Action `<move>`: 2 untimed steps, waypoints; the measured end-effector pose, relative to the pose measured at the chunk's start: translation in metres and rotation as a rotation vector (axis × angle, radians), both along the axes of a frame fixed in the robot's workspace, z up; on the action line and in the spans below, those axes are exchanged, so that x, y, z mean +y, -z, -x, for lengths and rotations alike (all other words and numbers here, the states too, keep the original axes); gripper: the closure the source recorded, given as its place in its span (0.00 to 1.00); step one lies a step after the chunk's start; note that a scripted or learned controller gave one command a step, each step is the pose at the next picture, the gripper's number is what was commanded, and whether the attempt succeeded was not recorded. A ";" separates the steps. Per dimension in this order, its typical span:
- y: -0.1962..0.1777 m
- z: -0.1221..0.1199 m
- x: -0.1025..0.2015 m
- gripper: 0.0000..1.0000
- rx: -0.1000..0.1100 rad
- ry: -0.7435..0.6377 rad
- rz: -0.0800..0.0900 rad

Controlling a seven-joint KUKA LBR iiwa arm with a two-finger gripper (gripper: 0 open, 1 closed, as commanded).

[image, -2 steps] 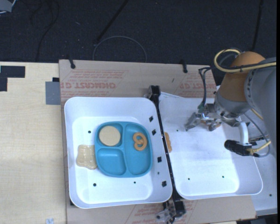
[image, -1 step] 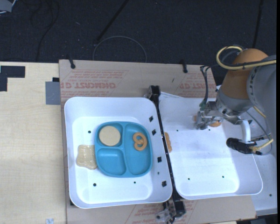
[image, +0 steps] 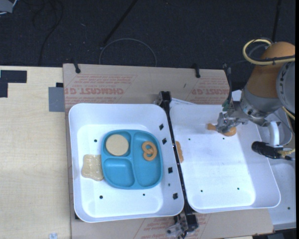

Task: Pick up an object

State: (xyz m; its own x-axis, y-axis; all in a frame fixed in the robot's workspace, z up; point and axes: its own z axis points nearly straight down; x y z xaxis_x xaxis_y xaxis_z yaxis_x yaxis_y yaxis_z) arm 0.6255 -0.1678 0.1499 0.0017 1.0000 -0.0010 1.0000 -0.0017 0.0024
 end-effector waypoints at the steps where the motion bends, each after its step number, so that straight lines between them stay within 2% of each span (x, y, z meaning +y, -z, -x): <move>1: -0.063 -0.004 0.004 1.00 -0.002 -0.003 0.000; 2: -0.053 -0.004 0.004 1.00 0.006 -0.005 -0.001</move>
State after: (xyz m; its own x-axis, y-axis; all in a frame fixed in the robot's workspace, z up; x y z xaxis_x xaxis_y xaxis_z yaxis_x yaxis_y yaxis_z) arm 0.6295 -0.1639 0.2028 -0.0031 1.0000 -0.0002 1.0000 0.0031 -0.0032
